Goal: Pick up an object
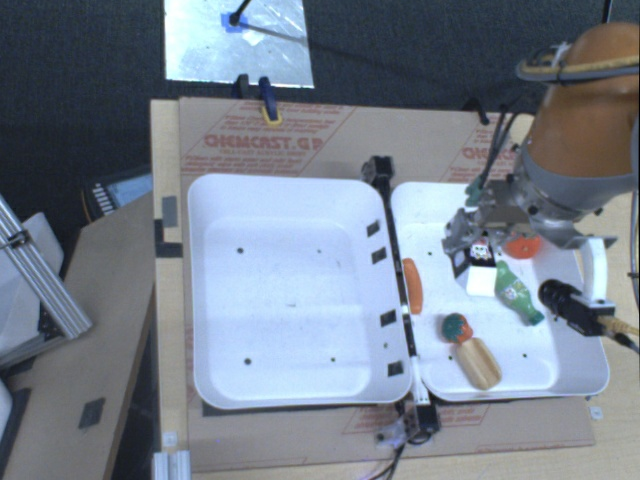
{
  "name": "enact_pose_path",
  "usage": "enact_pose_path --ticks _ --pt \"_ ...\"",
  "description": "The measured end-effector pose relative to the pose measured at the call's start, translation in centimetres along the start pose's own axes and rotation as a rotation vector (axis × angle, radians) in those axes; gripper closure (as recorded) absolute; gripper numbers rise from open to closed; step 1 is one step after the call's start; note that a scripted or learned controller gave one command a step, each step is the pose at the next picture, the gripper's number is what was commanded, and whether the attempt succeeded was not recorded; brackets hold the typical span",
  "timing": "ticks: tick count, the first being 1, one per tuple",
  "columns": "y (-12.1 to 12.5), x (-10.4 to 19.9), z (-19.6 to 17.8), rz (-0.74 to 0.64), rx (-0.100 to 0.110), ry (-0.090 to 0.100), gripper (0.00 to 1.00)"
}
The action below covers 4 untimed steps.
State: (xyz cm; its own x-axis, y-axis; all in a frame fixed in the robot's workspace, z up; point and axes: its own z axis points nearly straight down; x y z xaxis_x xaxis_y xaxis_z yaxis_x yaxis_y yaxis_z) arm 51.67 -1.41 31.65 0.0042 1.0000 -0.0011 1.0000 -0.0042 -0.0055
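Right bin [545, 366] with orange stick [413, 284], green bottle [520, 296] (gripper [470, 248] over it)

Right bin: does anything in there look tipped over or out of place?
Nothing looks spilled or broken. The orange carrot-like piece lies along the left wall of the right bin, apart from the rest, and the green bottle lies on its side.

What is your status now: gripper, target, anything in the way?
Gripper in right bin, just above white block. No held object seen. Green object and red object close beside block, may crowd the pick.
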Motion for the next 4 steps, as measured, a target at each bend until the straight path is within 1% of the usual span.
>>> enact_pose_path --ticks 1,2,3,4 --pt "3.3 6.8 -6.2 -0.015 -0.014 0.003 1.00" --pt "-2.3 7.9 -7.9 -0.011 -0.008 0.003 1.00" --pt "-2.7 5.2 -2.5 -0.003 -0.003 0.000 1.00" --pt "-2.8 -6.6 2.9 0.006 -0.003 -0.002 1.00"
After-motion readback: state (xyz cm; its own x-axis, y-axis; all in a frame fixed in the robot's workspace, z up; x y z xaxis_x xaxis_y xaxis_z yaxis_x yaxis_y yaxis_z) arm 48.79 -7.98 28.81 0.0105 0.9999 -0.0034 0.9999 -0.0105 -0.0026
